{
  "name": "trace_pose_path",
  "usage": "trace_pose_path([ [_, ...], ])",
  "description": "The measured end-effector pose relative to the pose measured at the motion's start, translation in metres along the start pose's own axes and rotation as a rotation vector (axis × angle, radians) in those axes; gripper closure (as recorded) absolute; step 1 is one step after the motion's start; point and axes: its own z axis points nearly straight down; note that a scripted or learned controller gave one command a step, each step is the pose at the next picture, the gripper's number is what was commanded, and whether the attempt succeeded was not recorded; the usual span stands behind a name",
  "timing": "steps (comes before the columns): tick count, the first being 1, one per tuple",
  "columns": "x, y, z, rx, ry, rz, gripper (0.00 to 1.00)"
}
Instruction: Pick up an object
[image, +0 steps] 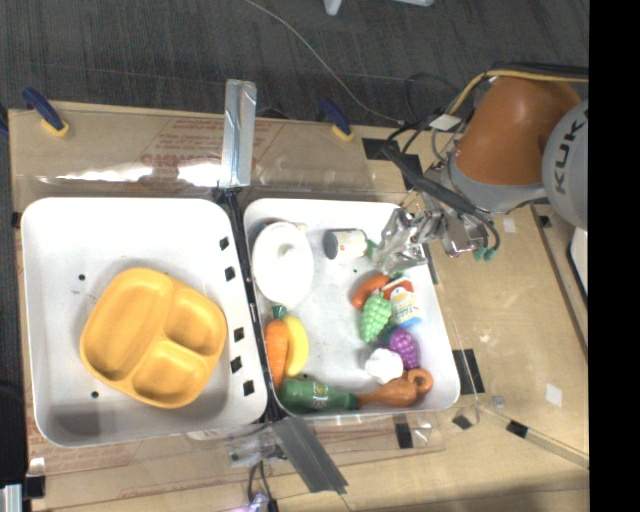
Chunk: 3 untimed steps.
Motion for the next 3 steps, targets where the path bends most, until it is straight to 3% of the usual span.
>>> trace_pose_path([
  [1,-0.044,-0.006,0.001,0.001,-0.005,0.117,1.0],
  [2,-0.06,0.037,-0.023,0.001,-0.007,0.144,1.0],
  [3,-0.061,0.037,-0.034,0.004,-0.011,0.142,1.0],
])
